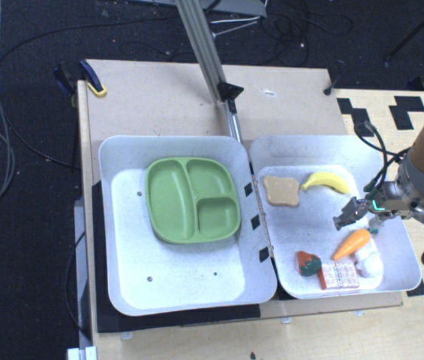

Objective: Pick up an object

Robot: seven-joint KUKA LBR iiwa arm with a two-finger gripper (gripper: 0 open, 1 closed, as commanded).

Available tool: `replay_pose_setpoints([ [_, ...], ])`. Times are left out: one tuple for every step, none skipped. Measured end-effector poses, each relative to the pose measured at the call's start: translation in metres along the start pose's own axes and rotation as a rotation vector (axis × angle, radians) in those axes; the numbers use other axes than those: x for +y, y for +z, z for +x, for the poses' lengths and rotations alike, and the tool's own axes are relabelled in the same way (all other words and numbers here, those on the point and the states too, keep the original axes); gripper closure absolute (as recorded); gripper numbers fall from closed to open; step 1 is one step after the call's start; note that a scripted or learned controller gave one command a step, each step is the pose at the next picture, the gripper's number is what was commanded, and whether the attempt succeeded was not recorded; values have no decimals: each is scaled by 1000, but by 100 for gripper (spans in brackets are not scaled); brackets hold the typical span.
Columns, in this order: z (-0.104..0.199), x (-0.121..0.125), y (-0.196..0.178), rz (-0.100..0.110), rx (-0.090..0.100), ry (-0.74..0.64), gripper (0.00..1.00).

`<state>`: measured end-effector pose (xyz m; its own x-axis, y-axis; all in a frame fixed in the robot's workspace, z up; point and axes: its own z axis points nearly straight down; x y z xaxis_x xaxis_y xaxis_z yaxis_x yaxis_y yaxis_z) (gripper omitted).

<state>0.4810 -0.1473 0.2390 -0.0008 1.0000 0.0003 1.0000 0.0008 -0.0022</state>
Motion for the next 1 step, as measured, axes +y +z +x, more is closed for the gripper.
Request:
replay_pose_setpoints([
  [0, 0, -1, -1, 0, 0, 0],
])
